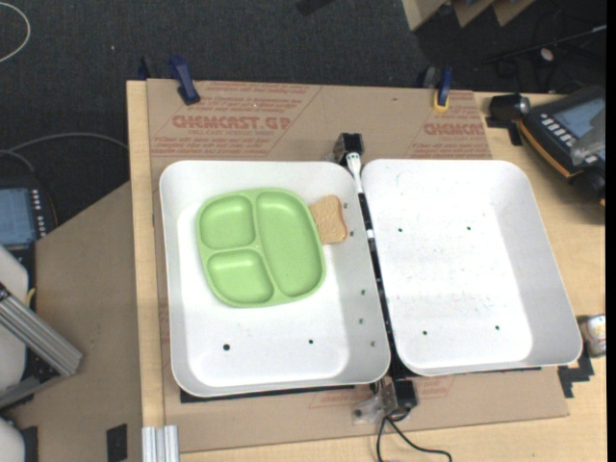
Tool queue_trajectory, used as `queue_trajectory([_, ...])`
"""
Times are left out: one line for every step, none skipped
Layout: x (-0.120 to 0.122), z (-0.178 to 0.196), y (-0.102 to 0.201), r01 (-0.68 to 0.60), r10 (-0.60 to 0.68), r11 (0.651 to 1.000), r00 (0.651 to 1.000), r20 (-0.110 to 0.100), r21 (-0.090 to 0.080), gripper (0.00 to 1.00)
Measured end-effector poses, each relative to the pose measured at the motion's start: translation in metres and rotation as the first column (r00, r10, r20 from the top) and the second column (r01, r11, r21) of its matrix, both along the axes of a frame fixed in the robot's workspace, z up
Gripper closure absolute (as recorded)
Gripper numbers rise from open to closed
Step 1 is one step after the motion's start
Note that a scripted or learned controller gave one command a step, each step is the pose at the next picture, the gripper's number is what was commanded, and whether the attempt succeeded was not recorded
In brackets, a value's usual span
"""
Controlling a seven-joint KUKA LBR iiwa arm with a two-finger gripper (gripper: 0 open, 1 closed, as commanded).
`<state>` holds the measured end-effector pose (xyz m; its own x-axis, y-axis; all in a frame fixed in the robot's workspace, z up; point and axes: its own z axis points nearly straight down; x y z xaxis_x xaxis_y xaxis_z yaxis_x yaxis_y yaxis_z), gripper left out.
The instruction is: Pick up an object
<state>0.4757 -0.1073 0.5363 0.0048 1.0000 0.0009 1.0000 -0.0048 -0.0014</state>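
Left bin (192,354) on the worktop (154,142): green 3-compartment plate (260,248) in its upper half, w/ a tan toast-like slice (330,219) touching the plate's upper-right rim. Right bin (462,268) sits just beside it. End effector state: can't tell.

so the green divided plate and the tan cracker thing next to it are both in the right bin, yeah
Not quite: the camera view shows the green divided plate and the tan cracker-like piece in the left bin, not the right bin. The piece does lie beside the plate, at its upper right edge.
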Motion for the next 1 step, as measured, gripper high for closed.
queue_trajectory([0.0042, 0.0104, 0.0018, -0.005, 0.005, 1.0, 1.0, 0.005, -0.003, 1.0])
